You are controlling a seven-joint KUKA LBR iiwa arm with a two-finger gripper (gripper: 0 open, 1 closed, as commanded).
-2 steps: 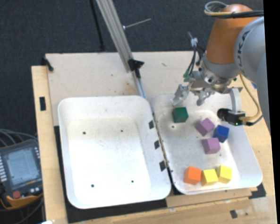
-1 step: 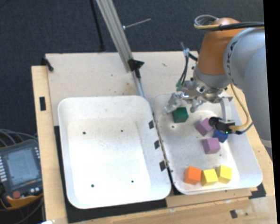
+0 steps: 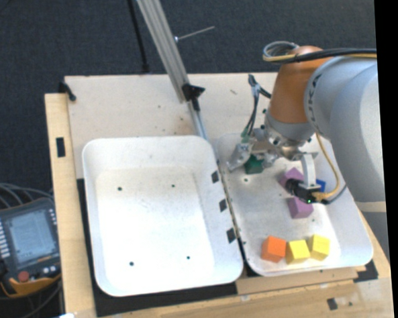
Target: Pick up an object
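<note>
The tool (image 3: 253,160) hangs low over the far end of the right bin (image 3: 269,208), with a green object (image 3: 254,164) at its tip; whether it grips it I cannot tell. Nearer in that bin lie purple blocks (image 3: 299,206), an orange block (image 3: 274,248) and two yellow blocks (image 3: 309,248).

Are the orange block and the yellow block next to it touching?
Touching. The camera view shows the orange block pressed side to side against the nearer yellow block along the right bin's front edge, with no gap between them.
</note>
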